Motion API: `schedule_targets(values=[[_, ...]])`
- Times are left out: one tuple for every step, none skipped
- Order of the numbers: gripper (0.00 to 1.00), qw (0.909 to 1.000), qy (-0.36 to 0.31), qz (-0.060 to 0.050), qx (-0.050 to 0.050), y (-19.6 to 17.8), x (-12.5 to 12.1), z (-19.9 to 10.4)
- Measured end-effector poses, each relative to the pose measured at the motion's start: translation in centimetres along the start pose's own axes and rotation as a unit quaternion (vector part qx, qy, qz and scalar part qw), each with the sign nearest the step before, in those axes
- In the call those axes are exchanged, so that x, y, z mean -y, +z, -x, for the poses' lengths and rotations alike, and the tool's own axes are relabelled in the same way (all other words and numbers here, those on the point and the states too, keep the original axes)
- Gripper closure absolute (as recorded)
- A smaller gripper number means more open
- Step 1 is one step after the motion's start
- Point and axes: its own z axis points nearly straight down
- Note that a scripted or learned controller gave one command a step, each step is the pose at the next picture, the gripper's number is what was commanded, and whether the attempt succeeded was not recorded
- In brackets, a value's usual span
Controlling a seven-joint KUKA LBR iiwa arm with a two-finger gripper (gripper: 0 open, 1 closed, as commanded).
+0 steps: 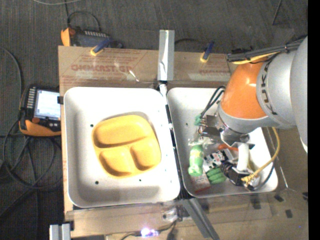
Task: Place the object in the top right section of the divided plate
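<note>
The yellow divided plate (127, 145) lies in the left bin (75, 134), with one long section at the back and two smaller ones at the front. My gripper (212, 132) is down in the right bin (182, 134), under the orange-banded wrist, which hides its tips. Just in front of it lie a pale green bottle-shaped object (195, 160), a small white, black and red item (216, 158) and a bright green ribbed piece (215, 176). I see nothing lifted off the bin floor.
A flat reddish packet (200, 186) rests at the right bin's front edge. The wall between the two bins (170, 134) runs just left of the gripper. A handheld pendant (42, 111) lies left of the bench.
</note>
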Motion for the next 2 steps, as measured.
schedule_targets(values=[[1.00,1.0000,-0.006,0.002,0.001,-11.7,2.4,-5.7],[1.00,0.9987,-0.050,0.002,0.001,-12.6,3.9,-7.8]])
